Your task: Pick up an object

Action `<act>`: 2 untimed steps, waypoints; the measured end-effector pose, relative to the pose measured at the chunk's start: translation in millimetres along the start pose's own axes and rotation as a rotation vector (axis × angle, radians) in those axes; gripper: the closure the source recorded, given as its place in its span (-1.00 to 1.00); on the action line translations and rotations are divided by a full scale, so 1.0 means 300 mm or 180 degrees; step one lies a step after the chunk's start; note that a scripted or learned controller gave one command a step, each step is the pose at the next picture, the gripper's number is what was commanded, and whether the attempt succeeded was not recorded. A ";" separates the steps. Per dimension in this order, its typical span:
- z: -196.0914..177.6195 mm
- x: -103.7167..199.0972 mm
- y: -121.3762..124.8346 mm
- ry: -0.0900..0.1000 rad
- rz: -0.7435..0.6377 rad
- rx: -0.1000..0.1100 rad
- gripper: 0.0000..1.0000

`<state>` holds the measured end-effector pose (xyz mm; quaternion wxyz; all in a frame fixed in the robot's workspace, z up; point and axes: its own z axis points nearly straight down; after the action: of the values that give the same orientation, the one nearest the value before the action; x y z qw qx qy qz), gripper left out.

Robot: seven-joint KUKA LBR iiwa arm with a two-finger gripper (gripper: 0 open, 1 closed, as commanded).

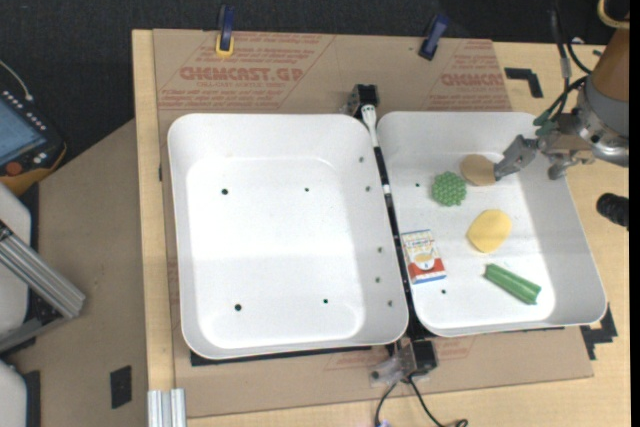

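camera view: i've got the pincer [533, 155] low over the right bin [570, 245], fingers spread, nothing between them, one tip just beside the tan oval piece [478, 170]; green bumpy ball [449, 189] next to it, yellow lump [489, 230] and green stick [512, 282] nearer me. looks like the approach step; next i'd centre over the tan piece, drop, squeeze

We see the arm [608, 90] entering from the right, orange band above the grey wrist. Our gripper [536, 156] points left and downward, two fingers spread apart, nothing between them.
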<state>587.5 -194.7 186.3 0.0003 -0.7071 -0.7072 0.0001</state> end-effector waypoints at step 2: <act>0.357 0.124 -0.002 0.0008 -0.0024 0.0000 -1.00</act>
<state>586.9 -157.5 79.1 0.0012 -0.7043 -0.7099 -0.0009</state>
